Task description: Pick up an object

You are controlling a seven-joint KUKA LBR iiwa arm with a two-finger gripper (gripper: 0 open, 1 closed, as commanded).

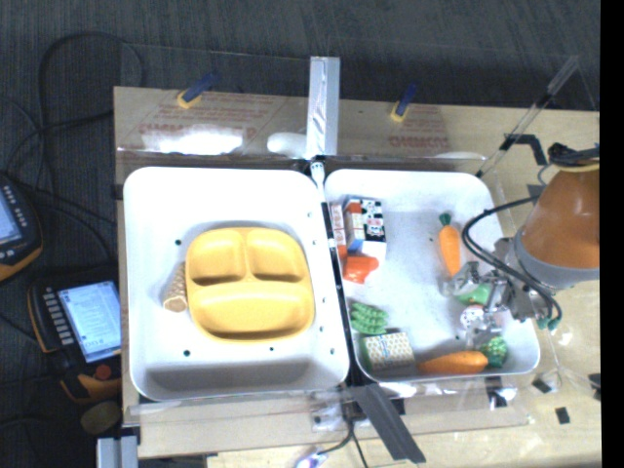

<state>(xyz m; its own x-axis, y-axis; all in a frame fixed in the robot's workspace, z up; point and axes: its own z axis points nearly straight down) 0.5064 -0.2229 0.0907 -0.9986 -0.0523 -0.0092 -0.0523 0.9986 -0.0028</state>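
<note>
My gripper [475, 305] hangs low over the right side of the right bin [414, 188], below the orange wrist band [570, 222]. Its metal fingers sit among small toys near the bin's right wall. A small white die-like piece [471, 317] and a green item [495, 347] lie just under it. An upright carrot [448, 247] lies up-left of the gripper, and a second carrot [453, 363] lies along the bin's front edge. A patterned box [366, 220], a red piece [359, 266], green pea pods [368, 317] and a woven block [388, 347] line the bin's left side.
The left bin [146, 261] holds a yellow divided plate [250, 281] with a waffle cone [175, 289] beside it. A black cable [487, 222] loops from the wrist over the right bin. The bin's middle floor is bare white.
</note>
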